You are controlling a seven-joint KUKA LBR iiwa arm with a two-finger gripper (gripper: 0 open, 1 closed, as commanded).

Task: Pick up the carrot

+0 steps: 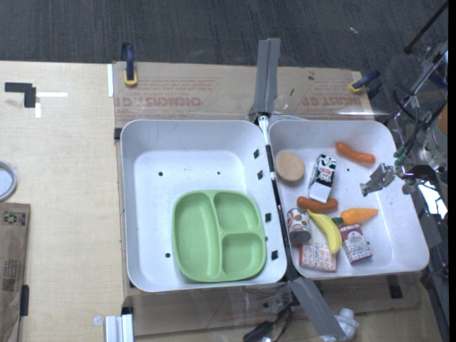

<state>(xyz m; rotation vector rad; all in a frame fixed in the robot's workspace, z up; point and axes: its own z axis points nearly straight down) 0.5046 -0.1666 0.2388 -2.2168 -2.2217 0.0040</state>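
The arm is seen at the right edge of the view, reaching in over the right rim of the right bin [410, 258]. The gripper [375, 180] is held above the bin's right side, and its fingers are spread apart with nothing between them. The carrot [360, 214] lies on the bin floor just below and to the left of the gripper, apart from it, with its green end beside a small red carton [355, 242].

Two white bins are set side by side on a cardboard sheet [199, 91] clamped to a pale wooden bench [57, 191]. A green divided plate [219, 236] is laid in the left bin [135, 212] toward its near edge. A banana [325, 229], a sausage [317, 204], a second sausage [355, 153], a round biscuit [290, 167], a milk carton [323, 177] and a can [298, 224] are scattered in the right bin. Dark carpet [178, 13] is visible beyond the bench's far edge.
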